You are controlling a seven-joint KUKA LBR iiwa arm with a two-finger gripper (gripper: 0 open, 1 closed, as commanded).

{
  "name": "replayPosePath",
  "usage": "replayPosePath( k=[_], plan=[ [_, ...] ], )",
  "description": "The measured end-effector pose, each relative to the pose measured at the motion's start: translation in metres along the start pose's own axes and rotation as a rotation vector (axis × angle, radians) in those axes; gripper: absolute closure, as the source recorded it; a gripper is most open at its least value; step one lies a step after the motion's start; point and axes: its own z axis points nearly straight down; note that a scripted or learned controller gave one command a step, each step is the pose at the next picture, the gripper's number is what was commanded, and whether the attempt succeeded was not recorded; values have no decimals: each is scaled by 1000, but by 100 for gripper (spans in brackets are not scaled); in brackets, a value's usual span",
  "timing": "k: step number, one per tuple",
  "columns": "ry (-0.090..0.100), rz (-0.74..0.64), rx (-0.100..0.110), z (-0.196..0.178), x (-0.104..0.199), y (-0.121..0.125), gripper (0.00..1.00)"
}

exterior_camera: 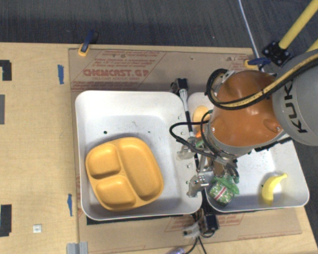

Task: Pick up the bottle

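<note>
Just below tool [214,169], bottle [223,189]

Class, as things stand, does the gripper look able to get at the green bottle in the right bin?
Probably yes. The gripper sits directly above the green bottle in the right bin, and nothing lies between them; the banana rests well aside.

The scene is evenly and brightly lit from above. Soft glare is seen on the orange band [244,112] and the left bin [130,110]. Shadows are faint. Slight softness is noted throughout.
</note>
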Motion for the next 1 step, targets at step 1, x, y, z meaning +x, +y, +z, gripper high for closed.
replayPosePath(
  k=[1],
  plan=[
    [-5,1,-1,-10,-1,1,100]
  ],
)
